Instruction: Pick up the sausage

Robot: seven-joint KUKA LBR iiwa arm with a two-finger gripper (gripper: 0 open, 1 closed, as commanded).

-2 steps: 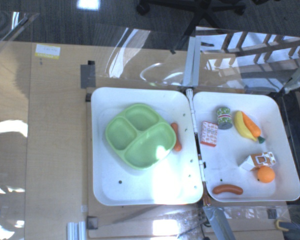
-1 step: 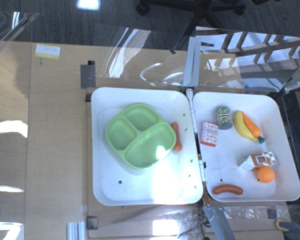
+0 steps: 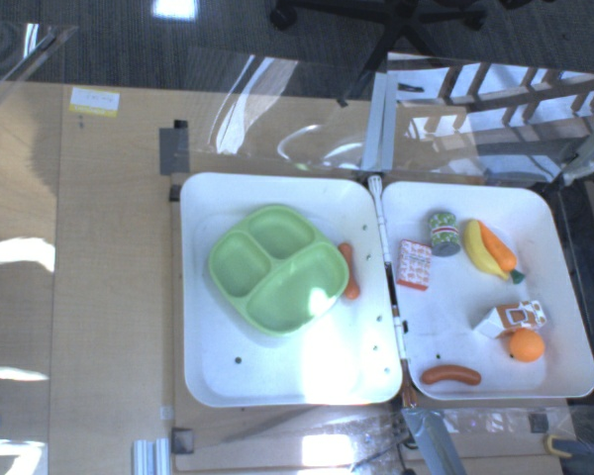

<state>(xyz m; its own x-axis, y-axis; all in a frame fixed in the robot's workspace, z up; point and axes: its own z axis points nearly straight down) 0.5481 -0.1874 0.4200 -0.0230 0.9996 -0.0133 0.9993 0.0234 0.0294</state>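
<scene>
The sausage (image 3: 450,374) is a reddish-brown link lying flat near the front edge of the right bin (image 3: 564,265), its length running left to right. Nothing touches it. A second small orange-red piece (image 3: 348,270) lies in the left bin, against the right rim of the green divided plate (image 3: 277,280); I cannot tell what it is.
The right bin also holds a small can (image 3: 443,233), a banana (image 3: 478,250) beside a carrot (image 3: 497,247), a red and white packet (image 3: 414,264), a small carton (image 3: 520,317) and an orange (image 3: 525,345) just right of the sausage. The left bin (image 3: 208,364) holds the plate.
</scene>
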